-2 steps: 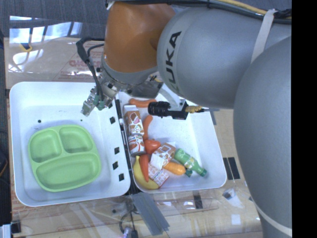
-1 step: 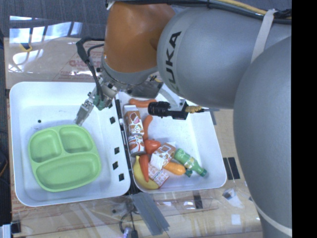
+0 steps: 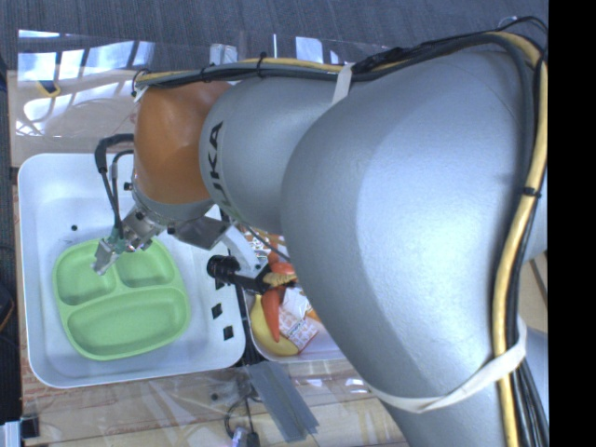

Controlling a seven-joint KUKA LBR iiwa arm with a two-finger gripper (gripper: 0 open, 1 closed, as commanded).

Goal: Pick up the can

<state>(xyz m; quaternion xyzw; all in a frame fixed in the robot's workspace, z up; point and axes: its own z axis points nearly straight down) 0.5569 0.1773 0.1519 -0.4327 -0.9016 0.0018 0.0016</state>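
From the camera view, the gripper [image 3: 105,257] hangs over the green divided plate [image 3: 121,315] in the left bin [image 3: 47,250], can't tell how it's set, and the can isn't somewhere I can pick out beside the arm [image 3: 391,203].

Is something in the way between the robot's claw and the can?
I cannot tell, since no can is in sight. The gripper hangs over the green plate in the left bin, and the arm covers most of the right bin.
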